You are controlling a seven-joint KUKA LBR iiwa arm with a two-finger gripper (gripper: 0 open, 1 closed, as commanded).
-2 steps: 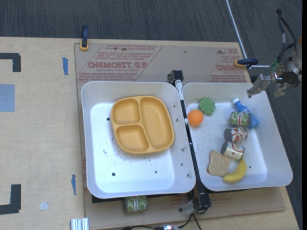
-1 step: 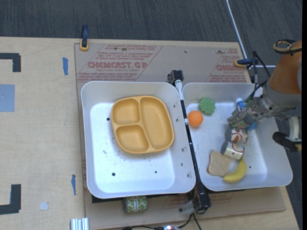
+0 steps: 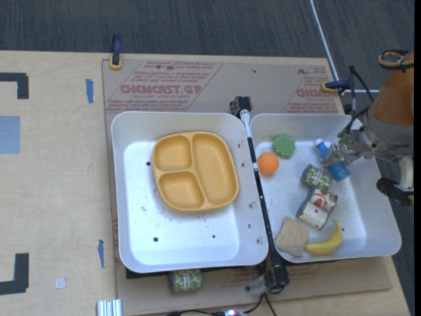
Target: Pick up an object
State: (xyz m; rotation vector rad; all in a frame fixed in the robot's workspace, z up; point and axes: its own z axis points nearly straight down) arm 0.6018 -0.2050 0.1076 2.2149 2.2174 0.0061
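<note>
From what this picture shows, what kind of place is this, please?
Probably a robot grasping test bench in a lab. Two white bins stand on a protective board, one holding a yellow divided plate and the other toy food such as a banana, and the arm's gripper reaches in.

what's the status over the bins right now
Hand low over right bin, blue fingers at its upper edge. Nothing seen held. Green can just below, carton beside.

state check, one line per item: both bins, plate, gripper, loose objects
left bin: holds the plate
yellow plate: flat, compartments bare
right bin: holds the loose objects
gripper: over right bin, fingers unclear
orange ball: loose
green ball: loose
can: on its side
banana: beside bread
</note>
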